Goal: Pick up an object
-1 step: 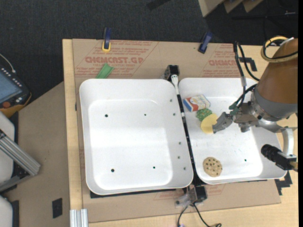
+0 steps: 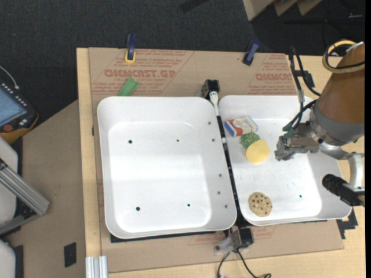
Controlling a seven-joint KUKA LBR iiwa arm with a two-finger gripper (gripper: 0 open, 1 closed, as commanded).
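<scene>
One arm (image 2: 342,106) reaches over the right bin (image 2: 301,213), jaws (image 2: 284,149) seemingly empty beside the lemon (image 2: 258,152), opening unclear

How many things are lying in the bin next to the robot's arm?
3, maybe 4. A small carton lies near the bin's far left corner, a yellow lemon with something green sits just below it, and a cookie lies near the front. The arm may hide more.
</scene>
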